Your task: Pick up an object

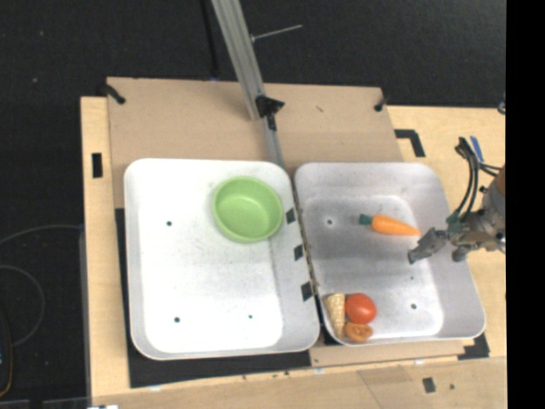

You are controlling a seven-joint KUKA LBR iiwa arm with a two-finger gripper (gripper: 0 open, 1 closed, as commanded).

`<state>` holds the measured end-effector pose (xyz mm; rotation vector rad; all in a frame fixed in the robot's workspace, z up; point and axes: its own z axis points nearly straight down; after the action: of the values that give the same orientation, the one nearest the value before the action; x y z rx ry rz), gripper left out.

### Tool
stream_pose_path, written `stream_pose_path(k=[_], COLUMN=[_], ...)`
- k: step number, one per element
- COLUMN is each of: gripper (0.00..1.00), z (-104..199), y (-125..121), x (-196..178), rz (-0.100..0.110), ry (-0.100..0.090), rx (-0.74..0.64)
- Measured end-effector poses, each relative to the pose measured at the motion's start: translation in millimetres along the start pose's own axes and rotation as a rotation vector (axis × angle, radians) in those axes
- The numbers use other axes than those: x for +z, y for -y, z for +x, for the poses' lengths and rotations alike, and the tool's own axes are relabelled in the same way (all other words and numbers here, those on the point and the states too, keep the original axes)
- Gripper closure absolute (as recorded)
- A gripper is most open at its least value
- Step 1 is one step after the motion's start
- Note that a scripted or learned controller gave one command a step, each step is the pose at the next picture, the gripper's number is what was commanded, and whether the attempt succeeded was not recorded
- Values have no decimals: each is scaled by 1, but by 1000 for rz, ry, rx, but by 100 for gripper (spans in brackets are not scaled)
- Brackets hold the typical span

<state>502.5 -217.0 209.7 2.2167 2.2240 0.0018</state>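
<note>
The fingers of my gripper (pixel 430 247) sit spread apart with nothing between them, one dark finger (pixel 424 247) reaching over the right-hand edge of the right bin (pixel 375 186), just beside the carrot.

Working from the near edge back: in the near corner of the right bin I see a red tomato (pixel 361 308), touching a small orange piece (pixel 358 331) in front of it and a pale yellow cob-like piece (pixel 335 310) on its left. Further up in the same bin the carrot (pixel 393 226) lies on its side, green end pointing left, close to the fingers but not between them. The left bin (pixel 170 288) holds a green bowl (pixel 248 210), upright, toward its far right corner. Beyond both bins a metal pole (pixel 243 54) slants up from the counter (pixel 341 113).
</note>
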Motion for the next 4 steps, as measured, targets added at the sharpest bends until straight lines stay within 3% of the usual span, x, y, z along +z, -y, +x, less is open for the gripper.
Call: stream_pose_path(k=[1, 2, 3, 4], gripper=[0, 0, 0, 100], z=[0, -4, -6, -7], y=[0, -3, -4, -4], x=[0, 62, 108, 97], rz=[0, 6, 0, -5], ry=[0, 0, 2, 4], rx=[1, 3, 4, 9])
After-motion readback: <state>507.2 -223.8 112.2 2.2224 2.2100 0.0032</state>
